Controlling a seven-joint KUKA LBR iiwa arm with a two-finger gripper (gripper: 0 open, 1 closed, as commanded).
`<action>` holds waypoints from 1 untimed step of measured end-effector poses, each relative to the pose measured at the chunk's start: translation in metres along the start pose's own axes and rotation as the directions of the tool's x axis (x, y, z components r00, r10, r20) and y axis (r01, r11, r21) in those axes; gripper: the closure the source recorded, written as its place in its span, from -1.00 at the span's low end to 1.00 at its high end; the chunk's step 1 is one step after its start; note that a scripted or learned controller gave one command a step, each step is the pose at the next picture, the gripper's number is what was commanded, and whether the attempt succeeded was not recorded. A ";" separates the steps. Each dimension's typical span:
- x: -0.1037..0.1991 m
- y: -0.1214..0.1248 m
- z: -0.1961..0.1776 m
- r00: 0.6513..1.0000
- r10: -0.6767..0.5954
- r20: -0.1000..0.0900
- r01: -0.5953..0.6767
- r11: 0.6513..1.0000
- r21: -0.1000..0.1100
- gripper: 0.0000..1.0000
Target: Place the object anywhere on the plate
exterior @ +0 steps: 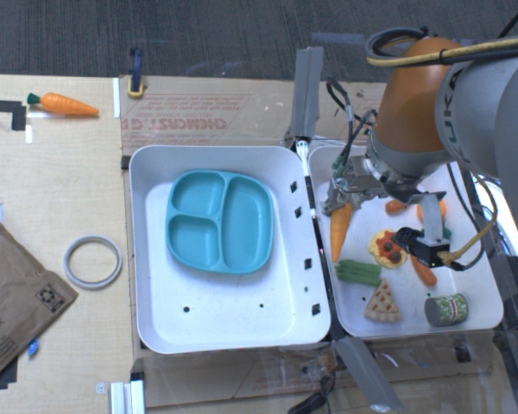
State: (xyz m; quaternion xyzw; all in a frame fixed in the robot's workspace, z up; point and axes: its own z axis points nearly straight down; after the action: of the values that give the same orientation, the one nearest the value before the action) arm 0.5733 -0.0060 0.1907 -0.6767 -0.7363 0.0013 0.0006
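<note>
Carrot, orange and tapered, hangs point-down between the fingers of my end effector, gripped above the right bin's left edge.

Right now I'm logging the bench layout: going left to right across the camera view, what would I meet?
Carrot on the bench → tape ring → blue plate → carrot in the right bin → pizza slice → green can.

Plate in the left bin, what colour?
The plate is light blue, with three compartments; it shows clearly in the camera view.
</note>
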 end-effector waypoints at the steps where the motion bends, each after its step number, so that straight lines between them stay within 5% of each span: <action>1: 0.052 0.090 -0.022 1.000 -0.005 0.002 0.005 1.000 -0.001 1.00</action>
State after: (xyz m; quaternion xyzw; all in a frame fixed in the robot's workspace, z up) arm 0.6589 0.0530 0.2125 -0.6749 -0.7379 0.0016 -0.0003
